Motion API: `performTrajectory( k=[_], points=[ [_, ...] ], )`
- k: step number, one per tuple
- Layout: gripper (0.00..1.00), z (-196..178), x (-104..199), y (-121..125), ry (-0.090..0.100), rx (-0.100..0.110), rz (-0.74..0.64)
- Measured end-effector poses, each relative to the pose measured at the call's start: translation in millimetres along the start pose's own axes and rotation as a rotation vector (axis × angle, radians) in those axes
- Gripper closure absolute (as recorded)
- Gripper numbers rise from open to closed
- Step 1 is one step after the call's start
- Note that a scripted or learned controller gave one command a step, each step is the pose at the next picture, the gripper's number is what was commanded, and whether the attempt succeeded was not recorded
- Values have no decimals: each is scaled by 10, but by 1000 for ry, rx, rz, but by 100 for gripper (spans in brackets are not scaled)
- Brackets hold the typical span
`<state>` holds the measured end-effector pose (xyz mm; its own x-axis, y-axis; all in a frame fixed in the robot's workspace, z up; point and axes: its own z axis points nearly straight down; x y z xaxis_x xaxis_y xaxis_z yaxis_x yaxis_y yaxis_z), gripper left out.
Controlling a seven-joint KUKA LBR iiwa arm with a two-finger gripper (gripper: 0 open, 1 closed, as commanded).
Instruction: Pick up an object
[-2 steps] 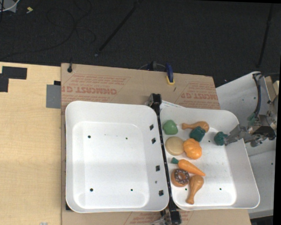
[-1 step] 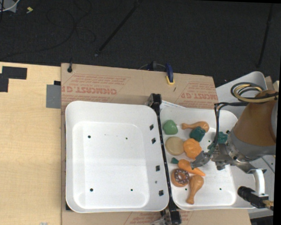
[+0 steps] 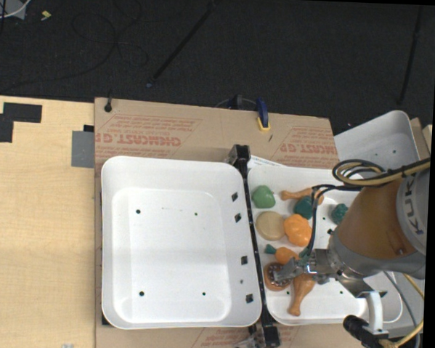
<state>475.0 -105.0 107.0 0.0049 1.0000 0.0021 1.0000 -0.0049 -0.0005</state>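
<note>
Orange arm: I see it reaching over the right bin [image 3: 384,320].
Pincer [image 3: 294,269]: low among the toys; I cannot tell its state.
Nearest object: orange drumstick toy [image 3: 300,292], just beside the pincer.
Left bin [image 3: 119,237]: white, alongside.

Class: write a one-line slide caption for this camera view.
KUKA arm's gripper poised low among small toys in the right bin.
</note>
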Motion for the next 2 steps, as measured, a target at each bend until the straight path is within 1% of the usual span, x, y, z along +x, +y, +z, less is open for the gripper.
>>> performTrajectory(
  k=[1,2],
  points=[
    [100,-127,-31,18,-1,-2,6],
    [100,-841,489,506,-2,-5,-11]
  ],
)
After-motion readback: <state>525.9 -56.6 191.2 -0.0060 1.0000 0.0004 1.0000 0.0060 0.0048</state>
